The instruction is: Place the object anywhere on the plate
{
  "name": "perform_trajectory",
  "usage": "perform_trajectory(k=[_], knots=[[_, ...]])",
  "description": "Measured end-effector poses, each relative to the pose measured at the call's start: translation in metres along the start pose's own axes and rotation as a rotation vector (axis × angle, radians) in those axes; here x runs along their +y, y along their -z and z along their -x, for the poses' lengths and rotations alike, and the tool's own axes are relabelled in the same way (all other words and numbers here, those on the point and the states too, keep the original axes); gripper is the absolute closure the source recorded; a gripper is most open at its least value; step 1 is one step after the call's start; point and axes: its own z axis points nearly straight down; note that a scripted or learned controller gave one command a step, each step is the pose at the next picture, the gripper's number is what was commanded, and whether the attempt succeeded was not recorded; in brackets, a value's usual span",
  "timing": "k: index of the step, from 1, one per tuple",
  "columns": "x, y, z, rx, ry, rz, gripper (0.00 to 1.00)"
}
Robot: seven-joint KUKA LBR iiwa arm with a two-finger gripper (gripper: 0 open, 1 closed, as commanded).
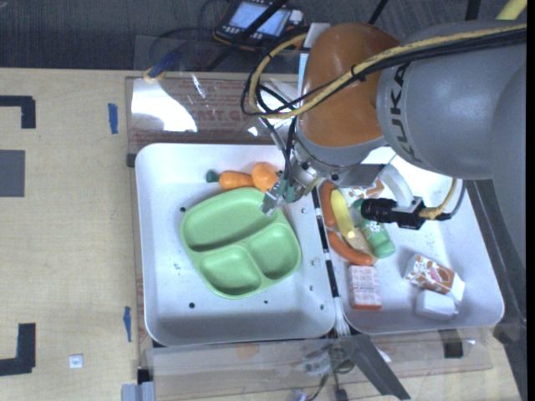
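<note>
Hovering over glossy green three-compartment plate (241,241) rim: jaws, state unclear; smooth carrot (232,179) beside.

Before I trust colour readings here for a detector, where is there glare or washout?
Camera view: strong glare on the clear sheet behind the left bin; the right bin is blown out white beside the arm; the green plate is evenly lit with soft shadows; the gripper looks slightly blurred.
</note>
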Motion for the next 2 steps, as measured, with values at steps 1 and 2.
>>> perform_trajectory(k=[1, 2], knots=[[-0.0001, 0.0, 0.0001, 0.0, 0.0, 0.0, 0.0], [0.0019, 0.0072, 0.0008, 0.0, 0.0, 0.001, 1.0]])
